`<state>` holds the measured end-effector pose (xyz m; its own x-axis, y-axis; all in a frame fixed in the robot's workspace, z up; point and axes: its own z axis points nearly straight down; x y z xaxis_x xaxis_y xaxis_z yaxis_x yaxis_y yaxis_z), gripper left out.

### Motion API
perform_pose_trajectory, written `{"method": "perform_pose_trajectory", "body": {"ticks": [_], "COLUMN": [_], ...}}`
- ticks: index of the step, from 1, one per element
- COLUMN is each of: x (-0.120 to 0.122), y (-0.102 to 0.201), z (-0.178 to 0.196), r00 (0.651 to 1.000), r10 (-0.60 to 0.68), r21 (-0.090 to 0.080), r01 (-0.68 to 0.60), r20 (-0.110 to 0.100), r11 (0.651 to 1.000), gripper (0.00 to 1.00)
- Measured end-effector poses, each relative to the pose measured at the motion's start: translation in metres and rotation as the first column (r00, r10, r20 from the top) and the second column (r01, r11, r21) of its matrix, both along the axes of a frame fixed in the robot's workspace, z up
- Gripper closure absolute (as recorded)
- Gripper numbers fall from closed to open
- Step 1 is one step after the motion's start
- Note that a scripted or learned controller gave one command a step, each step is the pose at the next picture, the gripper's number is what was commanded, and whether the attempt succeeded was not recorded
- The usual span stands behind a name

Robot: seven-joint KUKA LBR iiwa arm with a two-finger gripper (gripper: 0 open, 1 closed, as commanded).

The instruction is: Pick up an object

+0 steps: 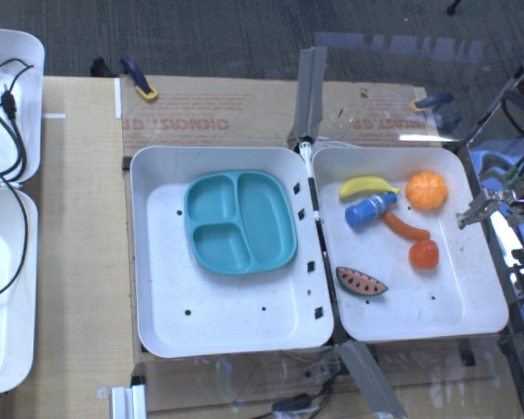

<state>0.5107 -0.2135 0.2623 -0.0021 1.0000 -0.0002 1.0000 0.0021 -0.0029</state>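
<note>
The right bin (pixel 472 308) holds several toy foods. A yellow banana (pixel 367 186) lies at its back left, with a blue bottle (pixel 368 209) just in front of it. An orange (pixel 427 190) sits at the back right. A thin orange carrot-like piece (pixel 406 226) lies in the middle, and a red tomato (pixel 424 254) touches its right end. A watermelon slice (pixel 361 282) lies apart near the front left. The left bin (pixel 157 312) holds a teal divided plate (pixel 240 221).
A grey post (pixel 311 94) rises at the back between the bins. Blue clamps (pixel 138 78) (pixel 432 103) grip the cardboard behind them. Metal brackets and cables (pixel 493 206) crowd the right bin's right rim. White tubs with black cables (pixel 4 120) stand far left.
</note>
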Motion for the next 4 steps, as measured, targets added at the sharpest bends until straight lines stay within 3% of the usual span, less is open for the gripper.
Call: {"method": "perform_pose_trajectory", "body": {"ticks": [1,2,3,4], "x": [0.001,-0.033,-0.032,-0.003], "y": [0.000,0.010,0.028,0.008], "z": [0.008,-0.015,0.007,-0.010], "r00": [1.000,1.000,1.000,1.000], "r10": [0.003,-0.003,0.001,-0.002], "r21": [-0.001,0.000,-0.001,-0.001], "r01": [-0.003,0.003,-0.001,0.002], "r20": [-0.001,0.000,0.003,0.000], "r11": [1.000,1.000,1.000,1.000], "gripper": [1.00,1.00,1.00,1.00]}}
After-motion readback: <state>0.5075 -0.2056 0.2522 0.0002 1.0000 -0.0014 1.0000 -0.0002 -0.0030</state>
